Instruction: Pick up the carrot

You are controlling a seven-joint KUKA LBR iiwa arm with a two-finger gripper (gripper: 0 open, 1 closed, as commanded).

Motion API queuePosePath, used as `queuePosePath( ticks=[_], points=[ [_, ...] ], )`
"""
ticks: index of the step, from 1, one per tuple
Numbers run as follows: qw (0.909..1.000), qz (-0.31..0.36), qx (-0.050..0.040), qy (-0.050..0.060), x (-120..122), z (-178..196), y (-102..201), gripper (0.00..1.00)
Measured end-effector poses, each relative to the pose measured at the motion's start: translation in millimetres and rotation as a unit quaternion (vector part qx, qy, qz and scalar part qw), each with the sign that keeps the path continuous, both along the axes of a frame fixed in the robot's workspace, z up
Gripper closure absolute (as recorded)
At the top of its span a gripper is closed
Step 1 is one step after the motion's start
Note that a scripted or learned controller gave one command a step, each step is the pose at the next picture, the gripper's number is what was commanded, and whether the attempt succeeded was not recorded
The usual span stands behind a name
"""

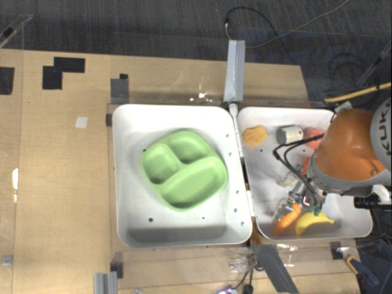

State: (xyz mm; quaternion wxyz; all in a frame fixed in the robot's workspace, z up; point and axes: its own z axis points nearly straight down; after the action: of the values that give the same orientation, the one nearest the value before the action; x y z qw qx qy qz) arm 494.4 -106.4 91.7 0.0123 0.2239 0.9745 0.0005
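Carrot [286,220], one, beside one banana [312,223]; tool [300,199] above carrot, grip state unclear; one green plate [185,169].

Arm [355,146] cut off at the frame's right edge; it hides part of the right bin [263,225]; jaws' state too small to tell.

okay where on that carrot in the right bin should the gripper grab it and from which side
Probably across the middle of the carrot, coming straight down from above. It lies flat and slanted near the front wall of the right bin, with the banana close against its right side, so closing across its narrow width near the lower left end keeps clear of the banana. The gripper is right at its upper end.
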Motion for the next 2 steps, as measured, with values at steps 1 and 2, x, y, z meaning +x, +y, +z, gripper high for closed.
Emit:
queuePosePath(
  ticks=[1, 2],
  points=[
    [0.9959, -0.090, 0.0055, 0.005, -2, -1, -17, 0.00],
    [0.9997, 0.024, 0.0016, 0.002, 0, 0, -30, 0.00]
  ],
)
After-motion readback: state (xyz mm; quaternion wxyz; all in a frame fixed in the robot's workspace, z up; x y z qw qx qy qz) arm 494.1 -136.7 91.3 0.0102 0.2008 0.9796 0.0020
